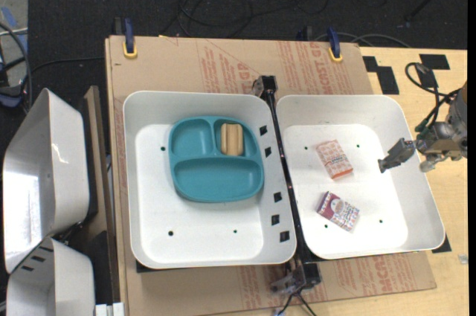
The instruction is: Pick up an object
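Pincer [394, 155] hovered at right bin [387, 110] edge; grip state could not be told. Pink packet [334, 158] lay long axis near-vertical; maroon packet [339, 211] lay diagonal.

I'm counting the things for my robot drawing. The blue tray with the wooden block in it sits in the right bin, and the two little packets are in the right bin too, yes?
Not quite. The camera view shows the blue tray, with the wooden block in its upper right compartment, sitting in the left bin. The two little packets are in the right bin, as you said.
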Motion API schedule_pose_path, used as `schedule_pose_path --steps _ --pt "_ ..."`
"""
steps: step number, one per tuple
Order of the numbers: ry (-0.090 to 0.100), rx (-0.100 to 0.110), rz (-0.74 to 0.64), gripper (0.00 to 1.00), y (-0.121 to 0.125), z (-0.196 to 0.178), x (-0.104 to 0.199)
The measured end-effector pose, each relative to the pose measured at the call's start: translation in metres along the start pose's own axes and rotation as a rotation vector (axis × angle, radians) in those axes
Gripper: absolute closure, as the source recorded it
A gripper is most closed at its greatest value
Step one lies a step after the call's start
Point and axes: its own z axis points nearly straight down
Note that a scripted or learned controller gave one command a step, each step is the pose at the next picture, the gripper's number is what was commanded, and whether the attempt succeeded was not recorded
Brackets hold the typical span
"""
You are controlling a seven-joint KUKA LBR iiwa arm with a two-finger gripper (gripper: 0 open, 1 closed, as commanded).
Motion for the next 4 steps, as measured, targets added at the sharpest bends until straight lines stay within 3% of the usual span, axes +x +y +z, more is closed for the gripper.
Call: schedule_pose_path --steps 1,4 --pt "-0.003 -0.011 -0.004 0.0 0.002 -0.006 0.001" --pt "-0.002 -0.013 0.001 0.0 -0.01 0.153 0.011"
